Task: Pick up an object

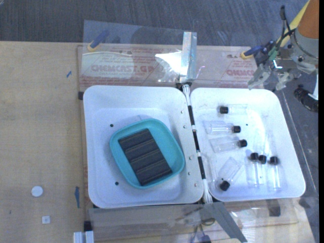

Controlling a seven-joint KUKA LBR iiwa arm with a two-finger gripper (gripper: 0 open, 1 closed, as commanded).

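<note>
Several clear vials with black caps lie in the right bin (289, 135): one (220, 128) near its middle, another (226, 144) just below it, and one (229, 171) at the front. Three more vials (262, 168) lie side by side at the front right. A lone black cap (223, 109) sits toward the back. My gripper (266, 77) hangs over the back right rim of this bin, above and apart from the vials, with nothing seen in it. In the left bin (93, 151) a teal tray (174, 153) carries a black ridged block (145, 156).
Clear plastic sheets (126, 65) with red lettering stand behind both bins, held by blue clamps (98, 38) and a metal post (189, 54). A hinge strip (194, 135) runs between the bins. A small white disc (37, 191) lies on the wooden bench at the left.
</note>
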